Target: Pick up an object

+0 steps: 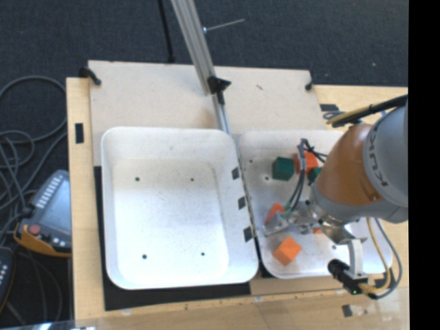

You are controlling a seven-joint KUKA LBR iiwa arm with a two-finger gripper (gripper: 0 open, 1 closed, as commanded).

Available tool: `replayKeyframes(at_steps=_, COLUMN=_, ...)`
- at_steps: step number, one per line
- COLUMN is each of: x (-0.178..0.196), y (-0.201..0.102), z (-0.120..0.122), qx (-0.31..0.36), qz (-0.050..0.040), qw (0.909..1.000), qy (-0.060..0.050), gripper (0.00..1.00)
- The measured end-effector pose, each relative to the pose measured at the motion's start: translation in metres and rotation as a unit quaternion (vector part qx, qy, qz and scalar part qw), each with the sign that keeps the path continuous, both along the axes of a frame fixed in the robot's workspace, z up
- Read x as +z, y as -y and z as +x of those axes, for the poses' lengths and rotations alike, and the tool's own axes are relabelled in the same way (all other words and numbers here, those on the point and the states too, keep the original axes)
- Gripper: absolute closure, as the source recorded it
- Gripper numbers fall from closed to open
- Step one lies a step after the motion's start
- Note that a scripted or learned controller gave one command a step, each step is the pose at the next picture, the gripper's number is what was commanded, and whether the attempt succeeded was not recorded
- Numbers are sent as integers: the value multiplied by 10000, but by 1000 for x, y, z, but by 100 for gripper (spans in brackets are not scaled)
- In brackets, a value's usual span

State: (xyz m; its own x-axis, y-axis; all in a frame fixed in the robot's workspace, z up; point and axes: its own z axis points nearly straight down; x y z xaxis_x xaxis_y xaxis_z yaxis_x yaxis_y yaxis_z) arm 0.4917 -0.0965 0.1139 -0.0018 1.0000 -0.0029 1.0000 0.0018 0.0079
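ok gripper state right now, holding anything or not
gripper: cannot be told; it is low in the right bin, beside a small orange piece.

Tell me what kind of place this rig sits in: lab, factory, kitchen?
Most likely a robotics lab. A wooden bench carries two white bins, the right one with small coloured blocks such as an orange cube; a teach pendant and loose cables lie on dark carpet.
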Motion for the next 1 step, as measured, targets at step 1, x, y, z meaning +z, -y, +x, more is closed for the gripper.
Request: replayKeyframes(at_steps=1, x=-17, y=7, z=58, qx=6, qz=8, qw=10000, qy=-19, gripper=0)
